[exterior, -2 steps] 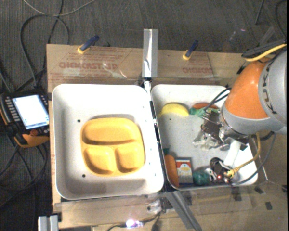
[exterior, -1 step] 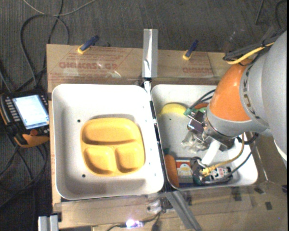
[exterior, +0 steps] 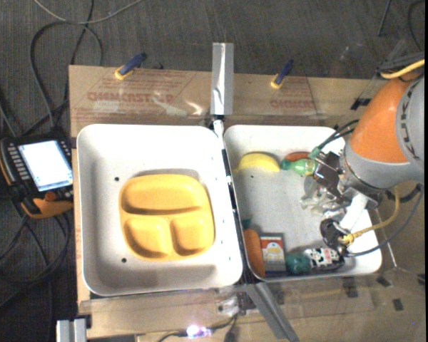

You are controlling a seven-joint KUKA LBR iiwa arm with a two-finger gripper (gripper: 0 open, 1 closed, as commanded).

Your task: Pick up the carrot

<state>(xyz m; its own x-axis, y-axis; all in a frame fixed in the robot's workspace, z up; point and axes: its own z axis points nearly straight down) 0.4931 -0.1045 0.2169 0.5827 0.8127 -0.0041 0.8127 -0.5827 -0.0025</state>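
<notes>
The carrot (exterior: 294, 158), a short orange piece with a green end, lies at the back of the right bin (exterior: 285, 212), just right of a yellow lemon-like fruit (exterior: 259, 163). My gripper (exterior: 318, 197) hangs over the right half of that bin, close in front and to the right of the carrot, its dark wrist block nearly over the green end. Nothing shows between it and the bin floor. The grey and orange arm (exterior: 389, 137) covers the bin's back right corner.
An orange oblong piece (exterior: 252, 251), a small box (exterior: 272, 254), a teal object (exterior: 297, 263) and a black and white toy (exterior: 322, 257) line the right bin's front wall. The left bin (exterior: 100, 191) holds a yellow divided tray (exterior: 168, 214). A handheld screen (exterior: 41, 164) lies left of the bench.
</notes>
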